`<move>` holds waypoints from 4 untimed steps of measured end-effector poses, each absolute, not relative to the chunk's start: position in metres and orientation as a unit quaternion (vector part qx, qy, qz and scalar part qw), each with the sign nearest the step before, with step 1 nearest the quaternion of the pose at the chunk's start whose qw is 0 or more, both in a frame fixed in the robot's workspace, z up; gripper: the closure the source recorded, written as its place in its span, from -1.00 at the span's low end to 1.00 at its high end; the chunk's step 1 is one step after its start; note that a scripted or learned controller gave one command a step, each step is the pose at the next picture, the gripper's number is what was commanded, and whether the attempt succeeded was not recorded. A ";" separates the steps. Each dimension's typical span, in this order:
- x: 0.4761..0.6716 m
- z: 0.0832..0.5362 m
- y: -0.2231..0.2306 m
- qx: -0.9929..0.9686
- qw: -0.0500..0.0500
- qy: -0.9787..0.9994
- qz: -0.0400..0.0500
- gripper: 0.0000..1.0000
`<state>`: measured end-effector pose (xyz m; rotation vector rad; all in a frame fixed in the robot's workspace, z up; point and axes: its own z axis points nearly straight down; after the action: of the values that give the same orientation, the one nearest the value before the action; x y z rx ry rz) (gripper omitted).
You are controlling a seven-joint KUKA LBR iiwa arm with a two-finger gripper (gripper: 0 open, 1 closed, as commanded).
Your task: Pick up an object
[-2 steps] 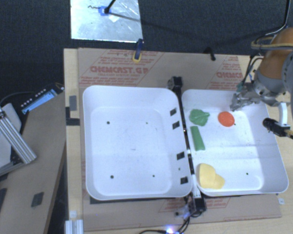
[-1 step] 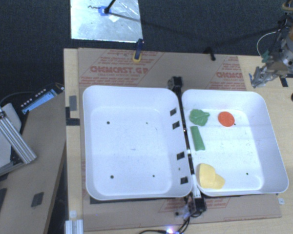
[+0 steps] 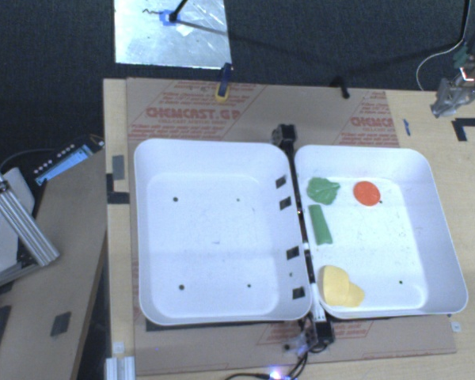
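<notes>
Claw [image 3: 451, 101] hovering at upper right, grip state unreadable. You're approaching; orange disc [image 3: 367, 193] lying nearest, below-left of claw: descend there.

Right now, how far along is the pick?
Done: nothing visible yet. All four objects lie in the right bin: green leafy piece, orange disc, green stick, yellow piece. In hand: nothing; the gripper sits at the upper right, off the bins, and its state is unclear. Left: approach, grasp, lift.
</notes>
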<state>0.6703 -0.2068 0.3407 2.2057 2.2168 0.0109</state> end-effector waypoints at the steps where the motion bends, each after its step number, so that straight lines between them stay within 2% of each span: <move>1: 0.669 0.395 -0.183 0.705 0.003 0.709 0.002 1.00; 2: 0.669 0.427 -0.194 0.706 0.002 0.708 0.001 1.00; 4: 0.669 0.511 -0.174 0.705 0.002 0.709 0.001 1.00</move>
<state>0.6686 -0.1736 0.5113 2.2122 2.2248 0.0033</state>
